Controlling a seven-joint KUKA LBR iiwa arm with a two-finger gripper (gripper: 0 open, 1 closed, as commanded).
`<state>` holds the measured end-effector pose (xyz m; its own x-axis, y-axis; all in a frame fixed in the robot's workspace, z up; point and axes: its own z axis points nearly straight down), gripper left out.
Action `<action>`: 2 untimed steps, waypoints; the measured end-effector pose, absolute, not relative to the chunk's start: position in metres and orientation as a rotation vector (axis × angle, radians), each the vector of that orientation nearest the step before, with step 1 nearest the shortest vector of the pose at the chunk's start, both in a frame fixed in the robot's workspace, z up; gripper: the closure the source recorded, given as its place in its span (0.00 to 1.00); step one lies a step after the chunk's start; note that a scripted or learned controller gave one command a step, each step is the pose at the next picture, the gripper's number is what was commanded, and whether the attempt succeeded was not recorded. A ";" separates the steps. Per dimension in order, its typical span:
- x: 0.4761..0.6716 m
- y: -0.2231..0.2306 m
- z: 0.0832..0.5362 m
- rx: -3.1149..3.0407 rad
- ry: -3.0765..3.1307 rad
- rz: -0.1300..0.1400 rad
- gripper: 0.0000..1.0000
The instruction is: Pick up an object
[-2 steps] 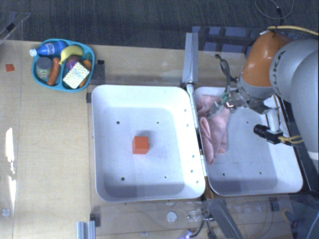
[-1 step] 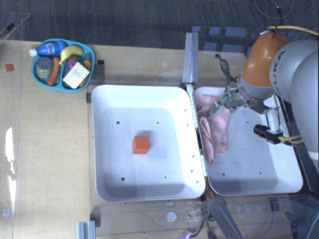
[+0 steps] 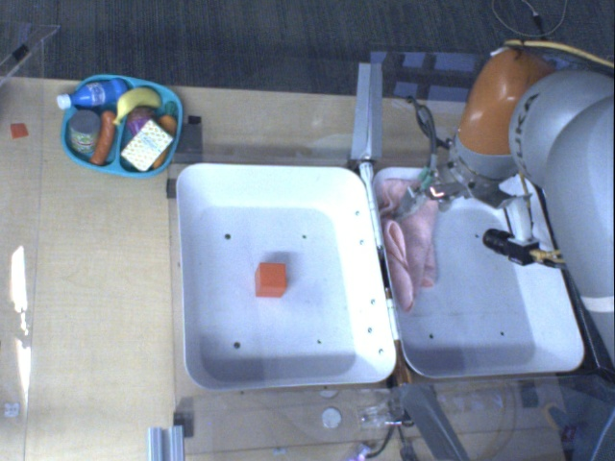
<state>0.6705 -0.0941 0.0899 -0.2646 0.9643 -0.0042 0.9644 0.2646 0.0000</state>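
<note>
A small orange cube [image 3: 272,279] lies near the middle of the left bin [image 3: 207,353]. A pink cloth [image 3: 410,248] lies crumpled along the left wall of the right bin [image 3: 500,353]. My gripper [image 3: 429,190] hangs low at the back left of the right bin, right over the top end of the pink cloth. The grey arm with its orange band [image 3: 500,104] comes in from the upper right and covers the bin's back right corner.
A blue dish [image 3: 75,150] with a bottle, a banana and other small items sits on the wooden bench at the back left. A metal divider [image 3: 364,113] stands behind the seam between the two bins.
</note>
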 end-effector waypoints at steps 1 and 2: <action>0.605 -0.114 0.091 1.894 2.488 0.013 0.00; 0.666 -0.134 0.090 1.830 2.544 0.009 0.00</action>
<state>0.6655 -0.1335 0.0899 -0.3179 0.9481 -0.0026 0.9481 0.3179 0.0090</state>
